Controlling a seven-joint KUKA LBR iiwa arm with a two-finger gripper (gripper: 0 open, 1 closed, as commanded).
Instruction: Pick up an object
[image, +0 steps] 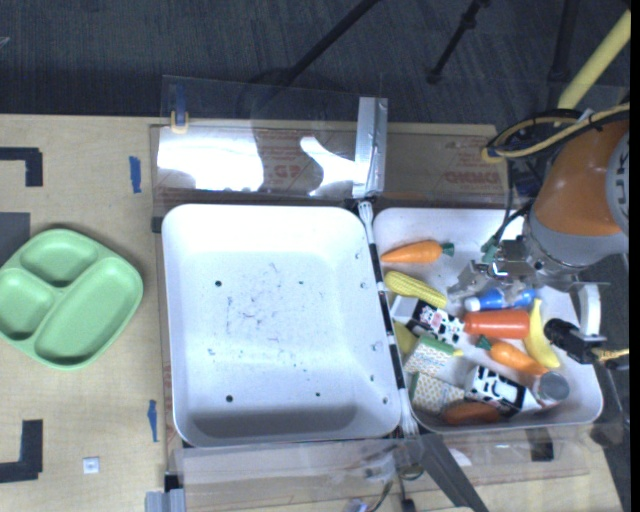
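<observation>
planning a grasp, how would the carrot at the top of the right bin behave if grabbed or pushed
The carrot looks like smooth moulded plastic, so probably stiff, light and a bit slippery. Its round tapered body would likely roll or swing around when pushed. It lies apart from the pile, on bare floor of the right bin, so it should move freely.

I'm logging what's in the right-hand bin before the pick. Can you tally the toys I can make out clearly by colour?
Orange: 3, a carrot, an orange cylinder, a small carrot
Yellow: 2, a corn cob, a banana
Black-and-white: 2, one cow-patterned piece, another
Total: 7; others in the pile are too jumbled to sort.
</observation>
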